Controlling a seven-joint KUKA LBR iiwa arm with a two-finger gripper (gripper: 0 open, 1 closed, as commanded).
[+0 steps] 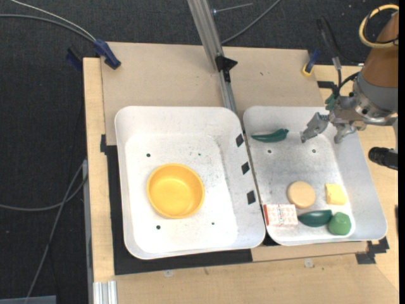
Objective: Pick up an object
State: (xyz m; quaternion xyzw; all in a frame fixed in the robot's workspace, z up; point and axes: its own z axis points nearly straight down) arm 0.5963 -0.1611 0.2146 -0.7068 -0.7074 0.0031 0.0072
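My gripper (326, 130) hovers over the far right part of the right bin (354, 170), its two fingers spread apart and open with nothing between them. A dark green pepper-like piece (270, 134) lies to its left near the bin's back edge. Toward the front of that bin lie a tan round disc (302, 194), a yellow block (335, 194), a small red and white box (280, 215), a dark green oblong piece (314, 218) and a light green lump (340, 223).
The left bin (133, 233) holds a yellow bowl (175, 190). A metal pole (205, 24) rises from the bench's back edge between the bins. Blue clamps (107, 54) grip the bench corners.
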